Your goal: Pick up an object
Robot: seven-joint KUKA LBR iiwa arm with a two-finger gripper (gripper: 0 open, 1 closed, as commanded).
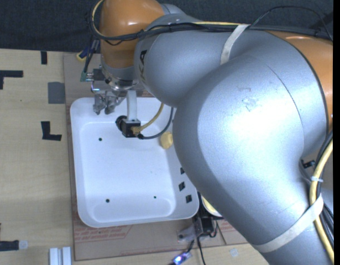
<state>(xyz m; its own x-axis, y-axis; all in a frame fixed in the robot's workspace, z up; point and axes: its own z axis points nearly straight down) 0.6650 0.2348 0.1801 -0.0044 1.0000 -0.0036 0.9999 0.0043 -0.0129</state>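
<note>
My gripper hangs over the far left corner of the left white bin, just above its rim. Its two short fingers point down with a small gap, and nothing sits between them, so it is open. A small pale yellow object lies at the bin's right wall, right of the gripper and partly hidden by the arm. A black cable fitting hangs from the wrist over the bin floor.
The large grey arm with its orange wrist band covers the right bin and most of the right side. Black marker shapes lie on the tan bench left of the bin. Cables trail below the bin's near right corner.
</note>
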